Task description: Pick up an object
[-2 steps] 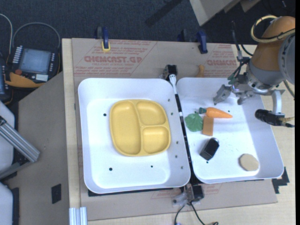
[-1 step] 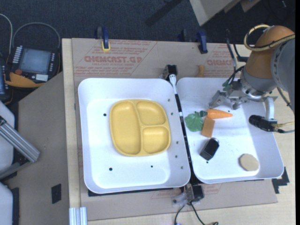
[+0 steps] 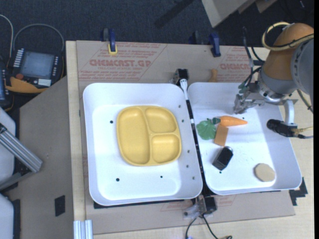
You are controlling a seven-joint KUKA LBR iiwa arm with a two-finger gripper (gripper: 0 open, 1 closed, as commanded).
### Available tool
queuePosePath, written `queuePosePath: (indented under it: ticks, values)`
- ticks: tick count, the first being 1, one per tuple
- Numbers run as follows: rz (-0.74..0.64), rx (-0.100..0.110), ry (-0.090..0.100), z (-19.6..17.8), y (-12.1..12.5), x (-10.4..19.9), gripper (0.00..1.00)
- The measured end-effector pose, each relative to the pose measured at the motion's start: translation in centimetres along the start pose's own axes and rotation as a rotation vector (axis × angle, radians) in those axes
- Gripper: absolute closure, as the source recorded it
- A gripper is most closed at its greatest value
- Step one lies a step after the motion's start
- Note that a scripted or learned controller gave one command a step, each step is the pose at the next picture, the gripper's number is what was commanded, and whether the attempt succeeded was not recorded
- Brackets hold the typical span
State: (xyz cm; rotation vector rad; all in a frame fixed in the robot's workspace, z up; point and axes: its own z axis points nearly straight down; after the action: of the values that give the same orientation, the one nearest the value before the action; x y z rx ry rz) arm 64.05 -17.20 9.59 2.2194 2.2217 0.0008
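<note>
On the worktop (image 3: pixel 149 54), the left white bin (image 3: pixel 99 133) holds a single thing: a yellow divided plate (image 3: pixel 148 135) with three compartments, lying flat near the bin's middle, all three compartments bare.

Just beside it, with the rims touching along a black seam, sits the right white bin (image 3: pixel 279 158). At its left side a green leafy toy (image 3: pixel 205 129) lies close to the shared rim. Touching that toy's right side is an orange block (image 3: pixel 222 134), standing slightly tilted. Above the block lies a toy carrot (image 3: pixel 233 121), its tip pointing right and its green top next to the leafy toy. Below the block, apart from it, lies a small black object (image 3: pixel 223 158), set at a slant. Farther right, near the bin's lower right corner, rests a round tan piece, like a cookie (image 3: pixel 264 172), well apart from the others.

The pincer (image 3: pixel 242 105) hangs over the upper part of the right bin, just above the carrot's right end. Nothing shows between its fingers, and whether they are spread or closed cannot be told.
</note>
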Motion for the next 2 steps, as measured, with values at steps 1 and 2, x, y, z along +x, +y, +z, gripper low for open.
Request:
queuePosePath:
  ticks: [1, 2]
  values:
    - [-0.001, -0.005, -0.002, -5.0, 0.2, 1.0, 1.00]
    - [0.000, -0.006, -0.002, -9.6, 0.8, 0.5, 1.00]
